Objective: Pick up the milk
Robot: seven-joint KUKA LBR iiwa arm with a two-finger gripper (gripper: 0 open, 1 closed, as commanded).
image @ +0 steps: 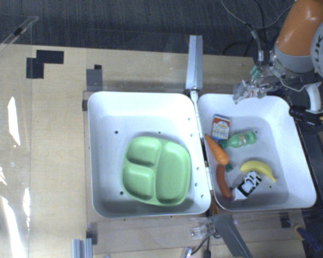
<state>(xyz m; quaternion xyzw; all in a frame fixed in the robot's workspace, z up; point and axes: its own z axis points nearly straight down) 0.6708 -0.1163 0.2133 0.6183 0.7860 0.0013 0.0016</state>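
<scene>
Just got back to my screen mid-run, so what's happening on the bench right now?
The arm's tool sits over the far edge of the right bin, with nothing visibly between its tips. The milk, a black-and-white carton, lies at the near side of that bin, untouched, beside a banana. A carrot, a green bottle, a small red-and-white box and a reddish sausage-like item share the bin. The left bin holds a green divided plate.

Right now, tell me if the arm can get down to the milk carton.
Probably yes. The milk carton lies uncovered near the right bin's far end, with only the green bottle and carrot close beside it. The tool hovers near that far rim.
</scene>
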